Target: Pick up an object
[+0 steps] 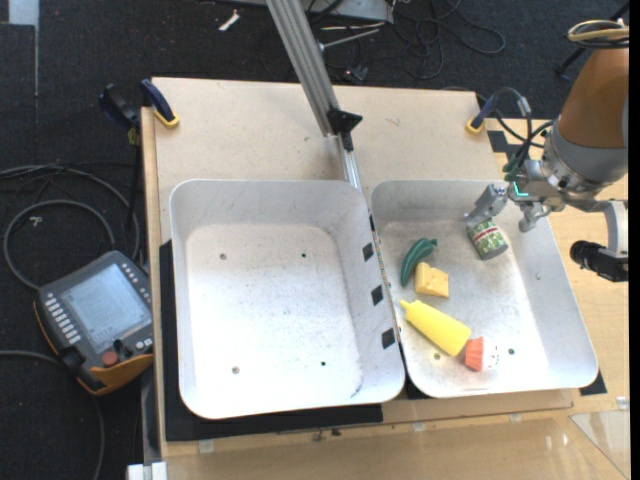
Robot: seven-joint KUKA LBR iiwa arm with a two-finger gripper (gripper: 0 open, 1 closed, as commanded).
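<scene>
The right bin [545, 303] holds several objects. A small can with a green label [489, 239] lies tilted near its back wall. A green pepper [418, 258] and a yellow cheese wedge [432, 282] lie closer to the divider. Nearer the front lie a yellow bottle with an orange cap [438, 327] and a small red and white block [484, 355]. My gripper [506, 210] hangs over the back of this bin, just above the can, with its fingers spread apart. The can sits under the left finger [484, 206]; nothing is between the fingers.
The left bin [265, 303] adjoins the right one along a divider with black clips [380, 293]. A slanted aluminium post [305, 58] comes down to the back of that divider. Clamps [160, 103] sit at the bench's back corners. A teach pendant [95, 313] lies on the floor at left.
</scene>
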